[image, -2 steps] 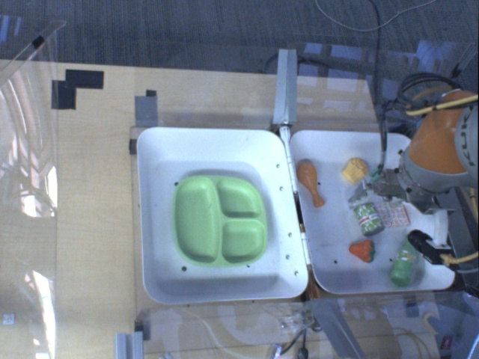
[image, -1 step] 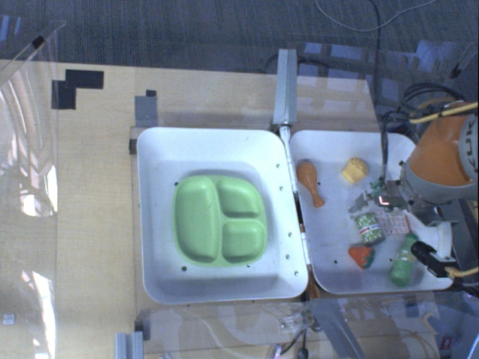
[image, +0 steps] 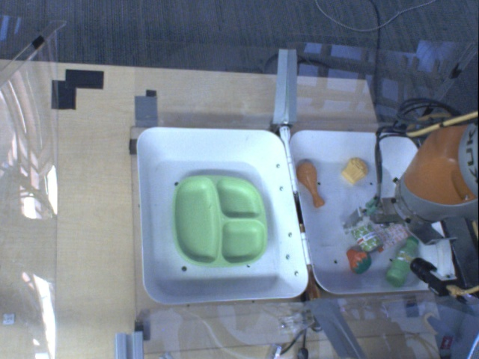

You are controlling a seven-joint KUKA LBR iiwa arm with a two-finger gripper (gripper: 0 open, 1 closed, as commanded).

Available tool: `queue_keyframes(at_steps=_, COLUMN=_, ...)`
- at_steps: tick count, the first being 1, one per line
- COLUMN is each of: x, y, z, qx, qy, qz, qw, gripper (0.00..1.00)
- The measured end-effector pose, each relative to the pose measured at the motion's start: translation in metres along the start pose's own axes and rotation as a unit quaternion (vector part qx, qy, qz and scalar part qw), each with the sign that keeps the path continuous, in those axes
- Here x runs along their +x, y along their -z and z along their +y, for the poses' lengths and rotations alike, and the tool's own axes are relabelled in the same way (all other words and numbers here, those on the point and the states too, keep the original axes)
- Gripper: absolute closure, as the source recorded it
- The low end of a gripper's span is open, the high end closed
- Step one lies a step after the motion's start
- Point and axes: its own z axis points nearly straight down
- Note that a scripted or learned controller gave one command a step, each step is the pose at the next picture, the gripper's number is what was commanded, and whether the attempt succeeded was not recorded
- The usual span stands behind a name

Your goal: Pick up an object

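The gripper (image: 383, 217) is hovering in the right bin (image: 329, 275), its grip state impossible to tell; the crumpled packet (image: 372, 232) is lying just beside it at 7 o'clock, long axis running 2-to-8.

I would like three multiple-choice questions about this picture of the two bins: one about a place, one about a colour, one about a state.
1. Where does the green divided tray lie?
A. in the left bin
B. in the right bin
C. on the wooden bench

2. What colour is the small block near the right bin's far edge?
A. blue
B. yellow
C. black

3. How does the green bottle rest?
A. upright
B. lying on its side
C. inside the tray

Answers:
1. A, the tray sits in the left bin.
2. B, the block is plainly yellow.
3. B, its length runs along the bin floor.
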Motion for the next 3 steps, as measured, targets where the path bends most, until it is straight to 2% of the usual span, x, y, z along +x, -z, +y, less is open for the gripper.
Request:
queue_keyframes(at_steps=1, x=-0.0048, y=-0.0005, z=-0.0142, qx=0.001, qy=0.008, qz=0.002, qw=1.0, gripper=0.0)
queue_keyframes(at_steps=3, x=-0.0098, y=-0.0014, z=-0.0157, qx=0.003, qy=0.022, qz=0.004, qw=0.9998, gripper=0.0)
